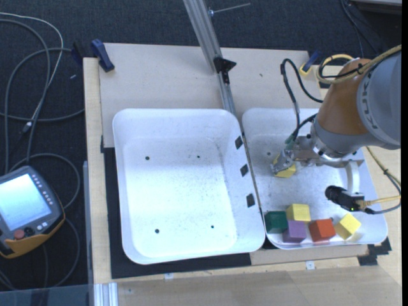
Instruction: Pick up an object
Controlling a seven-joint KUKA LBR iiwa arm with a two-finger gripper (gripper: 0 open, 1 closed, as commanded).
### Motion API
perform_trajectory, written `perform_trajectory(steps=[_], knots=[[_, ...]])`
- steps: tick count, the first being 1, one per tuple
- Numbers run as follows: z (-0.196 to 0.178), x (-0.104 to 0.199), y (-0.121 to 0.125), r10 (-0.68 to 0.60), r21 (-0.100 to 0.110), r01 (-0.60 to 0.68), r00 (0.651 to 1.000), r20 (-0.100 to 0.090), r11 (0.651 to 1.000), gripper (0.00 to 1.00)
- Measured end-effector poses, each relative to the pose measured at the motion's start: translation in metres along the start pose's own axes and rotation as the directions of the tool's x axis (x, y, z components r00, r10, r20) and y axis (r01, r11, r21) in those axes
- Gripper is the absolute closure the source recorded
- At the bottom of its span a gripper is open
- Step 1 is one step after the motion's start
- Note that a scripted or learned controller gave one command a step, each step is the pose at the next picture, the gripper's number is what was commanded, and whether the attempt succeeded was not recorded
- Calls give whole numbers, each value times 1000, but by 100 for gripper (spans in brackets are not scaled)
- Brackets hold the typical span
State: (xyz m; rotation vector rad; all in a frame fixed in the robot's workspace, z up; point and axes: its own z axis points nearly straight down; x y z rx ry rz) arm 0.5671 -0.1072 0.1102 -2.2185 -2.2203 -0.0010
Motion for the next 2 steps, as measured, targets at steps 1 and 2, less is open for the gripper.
perform_trajectory(steps=[1, 2], knots=[[-93, 72, -40, -6, -8, 6, 1000, 0, 1000, 100], [-88, 145, -80, -7, 5, 7, 1000, -3, 1000, 100]])
